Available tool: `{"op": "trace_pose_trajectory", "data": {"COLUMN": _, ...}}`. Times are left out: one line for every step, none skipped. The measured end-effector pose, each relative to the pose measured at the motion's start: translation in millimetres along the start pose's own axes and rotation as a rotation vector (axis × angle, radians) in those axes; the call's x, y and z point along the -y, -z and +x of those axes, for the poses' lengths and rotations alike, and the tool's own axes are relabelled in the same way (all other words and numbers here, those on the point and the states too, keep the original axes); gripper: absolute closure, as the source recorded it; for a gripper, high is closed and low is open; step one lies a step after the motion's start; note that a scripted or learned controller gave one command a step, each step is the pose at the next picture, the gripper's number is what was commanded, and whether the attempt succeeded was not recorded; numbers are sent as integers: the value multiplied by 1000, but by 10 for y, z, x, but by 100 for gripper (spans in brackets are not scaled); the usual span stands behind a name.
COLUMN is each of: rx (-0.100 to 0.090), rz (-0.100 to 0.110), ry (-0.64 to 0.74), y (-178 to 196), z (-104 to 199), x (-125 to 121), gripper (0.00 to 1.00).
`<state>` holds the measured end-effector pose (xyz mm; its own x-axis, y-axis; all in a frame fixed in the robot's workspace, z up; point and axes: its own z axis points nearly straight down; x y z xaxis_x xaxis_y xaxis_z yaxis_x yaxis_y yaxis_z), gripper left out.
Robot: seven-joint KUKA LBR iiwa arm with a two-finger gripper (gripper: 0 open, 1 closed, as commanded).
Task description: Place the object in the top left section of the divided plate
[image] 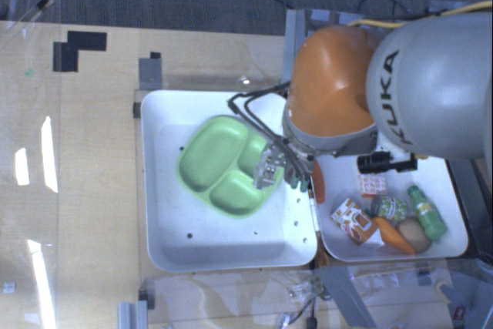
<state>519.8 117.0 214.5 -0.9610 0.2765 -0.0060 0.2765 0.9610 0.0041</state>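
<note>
The green divided plate (202, 179) lies tilted in the left white bin (166, 243), with one large section at its left and two smaller ones at its right. My gripper (276, 168) hangs over the plate's right edge, above the two smaller sections, under the orange band of the arm (331, 88). A slim red-orange object (317, 181) shows just right of the gripper, over the wall between the bins. Whether the gripper holds it is hidden by the wrist.
The right bin (454, 243) holds a carrot (393, 236), a green bottle (426, 213), a small orange-and-white box (352, 218), a brownish round item (416, 235) and a red-and-white packet (372, 184). The arm covers that bin's upper part. Black cables (250, 108) trail over the left bin.
</note>
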Motion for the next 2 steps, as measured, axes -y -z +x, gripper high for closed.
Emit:
{"op": "trace_pose_trajectory", "data": {"rx": -1, "rz": 0, "ry": 0, "y": -3, "z": 1, "x": 0, "gripper": 0}}
{"op": "trace_pose_trajectory", "data": {"rx": 3, "rz": -2, "ry": 229, "y": 526, "z": 224, "x": -48, "gripper": 0}}
